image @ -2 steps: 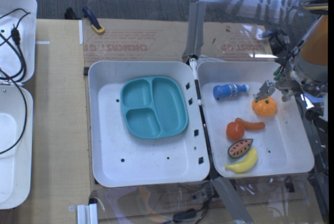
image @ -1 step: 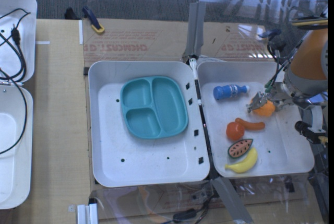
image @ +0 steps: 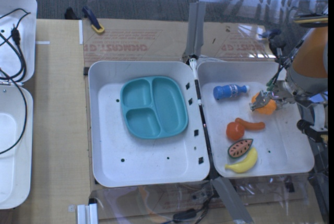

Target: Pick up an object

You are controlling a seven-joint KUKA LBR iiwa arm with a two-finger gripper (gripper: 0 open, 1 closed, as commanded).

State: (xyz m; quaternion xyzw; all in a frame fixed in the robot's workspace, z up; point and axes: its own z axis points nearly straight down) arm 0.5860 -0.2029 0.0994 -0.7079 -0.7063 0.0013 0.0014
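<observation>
In the right bin (image: 292, 163) lie a blue bottle (image: 229, 91) on its side, an orange fruit (image: 265, 105), a red-orange toy (image: 241, 127), a watermelon slice (image: 240, 148) and a yellow banana (image: 242, 162). My gripper (image: 259, 102) reaches in from the right and sits low, right at the orange fruit, with its metal fingertips against the fruit's left side. The fruit is partly hidden behind the gripper. How far apart the fingers stand is not visible.
The left bin (image: 104, 129) holds a teal divided plate (image: 154, 106). A raised divider (image: 198, 108) separates the two bins. Cables and white trays (image: 13, 113) lie at the far left, and a blue-and-yellow clamp (image: 93, 20) rests on the cardboard behind.
</observation>
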